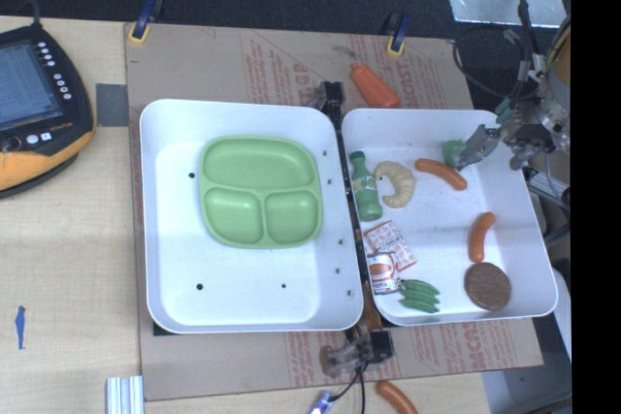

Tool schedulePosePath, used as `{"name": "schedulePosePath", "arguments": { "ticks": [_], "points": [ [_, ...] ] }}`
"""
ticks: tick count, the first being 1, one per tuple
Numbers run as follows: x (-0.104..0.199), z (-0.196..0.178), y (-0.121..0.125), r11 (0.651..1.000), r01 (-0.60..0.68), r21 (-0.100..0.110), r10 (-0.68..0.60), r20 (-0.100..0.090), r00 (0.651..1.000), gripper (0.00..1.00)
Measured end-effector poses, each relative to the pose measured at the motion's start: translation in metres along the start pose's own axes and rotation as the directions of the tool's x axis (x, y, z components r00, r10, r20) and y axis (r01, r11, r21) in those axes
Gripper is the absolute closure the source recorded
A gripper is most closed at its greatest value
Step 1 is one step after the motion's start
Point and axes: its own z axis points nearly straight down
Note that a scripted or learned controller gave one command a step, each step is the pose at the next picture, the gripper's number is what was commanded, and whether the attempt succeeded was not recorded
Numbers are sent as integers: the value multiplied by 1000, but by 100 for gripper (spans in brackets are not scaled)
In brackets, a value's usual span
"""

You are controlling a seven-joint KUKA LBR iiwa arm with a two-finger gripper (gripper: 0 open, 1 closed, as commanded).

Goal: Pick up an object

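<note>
Two white bins side by side. Tool [473, 150] at right bin's [524, 208] two o'clock corner, beside small green object [453, 151]; finger state impossible to tell. Sausage [441, 174] just below.

The arm's wrist reaches in from the right, its pincer [475, 148] tilted low and leftward

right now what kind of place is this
Probably a robot lab bench for grasping trials: two white bins on clamped cardboard, toy food such as a croissant, and a teach pendant beside them.
</note>
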Motion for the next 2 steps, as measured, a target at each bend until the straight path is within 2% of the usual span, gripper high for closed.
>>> {"name": "schedulePosePath", "arguments": {
  "ticks": [1,2],
  "points": [
    [0,68,57,1000,3,1,-3,2,1000,0],
    [-40,94,49,1000,1,3,-1,1,1000,0]
  ]
}}
